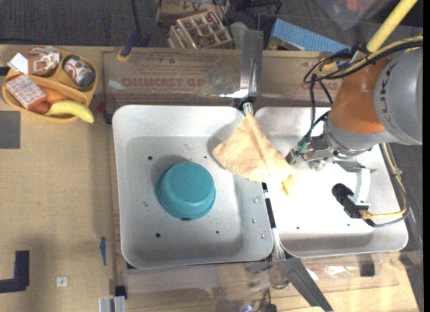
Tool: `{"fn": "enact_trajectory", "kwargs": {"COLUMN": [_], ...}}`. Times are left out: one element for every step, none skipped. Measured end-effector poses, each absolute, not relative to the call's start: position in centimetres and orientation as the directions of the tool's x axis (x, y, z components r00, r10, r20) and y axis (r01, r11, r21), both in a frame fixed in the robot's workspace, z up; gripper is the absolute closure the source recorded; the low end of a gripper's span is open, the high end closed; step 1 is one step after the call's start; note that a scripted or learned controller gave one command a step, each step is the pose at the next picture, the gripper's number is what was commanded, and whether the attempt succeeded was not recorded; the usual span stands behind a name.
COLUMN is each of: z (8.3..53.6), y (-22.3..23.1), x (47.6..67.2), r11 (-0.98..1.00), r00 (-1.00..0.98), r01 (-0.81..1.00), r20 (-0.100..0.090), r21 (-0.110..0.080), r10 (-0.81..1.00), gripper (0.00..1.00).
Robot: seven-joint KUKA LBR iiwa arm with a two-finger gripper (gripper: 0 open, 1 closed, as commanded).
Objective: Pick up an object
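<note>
- Reaching in from the right edge of the table (54, 203), the grey arm (403, 102) hangs over the right bin (336, 233), its orange band above the wrist.
- The pincer (300, 154) sits low near that bin's left wall, just beside the right edge of a pale yellow cloth (245, 152); I cannot tell whether it is open or closed, nor whether it touches the cloth.
- The cloth lies crumpled across the divide between the two bins, near their far edges, most of it in the left bin (134, 129).
- A small orange piece (287, 184) lies in the right bin, just below the cloth's right corner.
- A teal bowl (187, 189) rests upside down near the middle of the left bin, apart from the cloth.
- A yellow dish (17, 95) with a banana (72, 110) stands at the table's far left corner.
</note>
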State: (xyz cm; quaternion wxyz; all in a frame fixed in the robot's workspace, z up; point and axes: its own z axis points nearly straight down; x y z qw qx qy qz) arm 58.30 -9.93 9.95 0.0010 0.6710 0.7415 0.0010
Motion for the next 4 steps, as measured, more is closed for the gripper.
{"fn": "enact_trajectory", "kwargs": {"z": [9.3,9.3,9.3,9.3], "y": [-9.6,-12.9,-11.0,-11.0], "x": [59.2,59.2,64.8,64.8], "r11": [0.321,0.335,0.431,0.43], "r00": [-0.321,-0.335,-0.43,-0.43], "r01": [0.947,0.942,0.902,0.903], "r20": [-0.006,-0.007,-0.009,-0.009], "r21": [0.013,0.017,0.014,0.014], "r10": [0.947,0.942,0.903,0.903], "gripper": [0.0,0.0,0.0,0.0]}}
